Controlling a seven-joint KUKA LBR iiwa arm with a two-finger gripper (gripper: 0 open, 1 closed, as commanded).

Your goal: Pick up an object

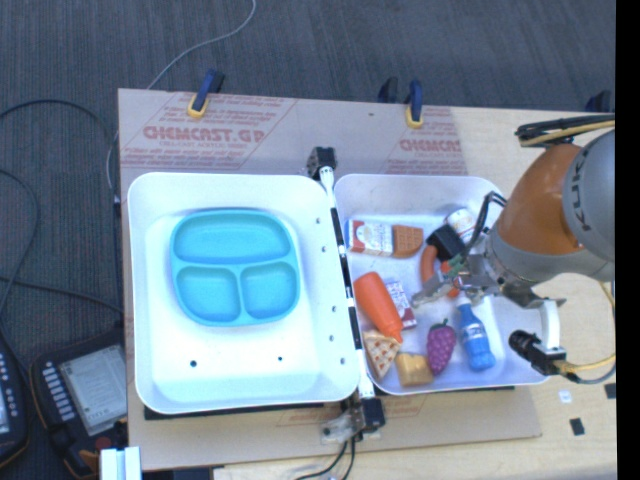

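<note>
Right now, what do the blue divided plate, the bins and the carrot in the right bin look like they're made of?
Blue divided plate: likely molded plastic, smooth, with a soft sheen.
Left bin and right bin: apparently white plastic, glossy, with rounded molded corners.
Carrot: probably toy plastic; uniform orange, smooth surface. The picture cannot tell hard from soft.

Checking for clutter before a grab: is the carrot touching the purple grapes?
Apart. The camera view shows white bin floor between the carrot and the grapes.
</note>
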